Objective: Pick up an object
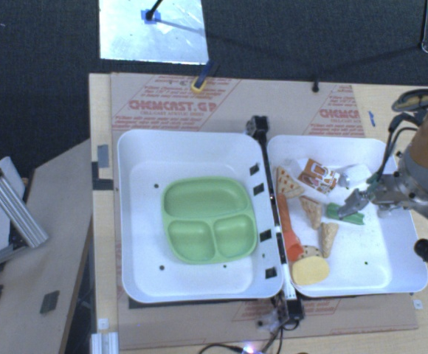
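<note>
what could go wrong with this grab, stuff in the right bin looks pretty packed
1. The claw sits low over the green item, with a cone-shaped piece and the orange-and-white packet right beside it, so it may nudge a neighbour or pinch two things.
2. The green item looks flat against the right bin floor, so the claw may slide over it and come up with nothing.

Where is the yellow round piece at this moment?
The yellow round piece lies in the right bin, near its front left corner, just below the orange carrot.
</note>
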Controlling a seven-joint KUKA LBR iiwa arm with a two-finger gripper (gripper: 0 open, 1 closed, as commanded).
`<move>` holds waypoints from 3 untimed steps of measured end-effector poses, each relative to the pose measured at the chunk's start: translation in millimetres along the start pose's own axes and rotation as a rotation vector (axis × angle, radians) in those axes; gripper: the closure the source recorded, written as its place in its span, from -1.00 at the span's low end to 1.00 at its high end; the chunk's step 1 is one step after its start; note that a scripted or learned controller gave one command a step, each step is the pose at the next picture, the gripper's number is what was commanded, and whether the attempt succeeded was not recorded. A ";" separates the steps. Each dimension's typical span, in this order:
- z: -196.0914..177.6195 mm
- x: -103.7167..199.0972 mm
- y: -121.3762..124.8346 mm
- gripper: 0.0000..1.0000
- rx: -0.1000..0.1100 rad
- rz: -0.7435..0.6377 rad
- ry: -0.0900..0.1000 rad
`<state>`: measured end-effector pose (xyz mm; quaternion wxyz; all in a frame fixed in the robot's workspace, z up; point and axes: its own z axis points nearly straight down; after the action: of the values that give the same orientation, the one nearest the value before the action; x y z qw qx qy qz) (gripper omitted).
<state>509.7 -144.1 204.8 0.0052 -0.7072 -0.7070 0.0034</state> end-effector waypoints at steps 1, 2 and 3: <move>-6.6 0.4 2.9 -1.00 -0.013 -0.003 -0.003; 46.0 10.5 -0.4 -1.00 -0.010 -0.002 -0.001; 105.2 7.9 7.3 -1.00 -0.010 -0.001 -0.001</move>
<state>515.7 -136.0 99.6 0.0012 -0.7068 -0.7074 0.0003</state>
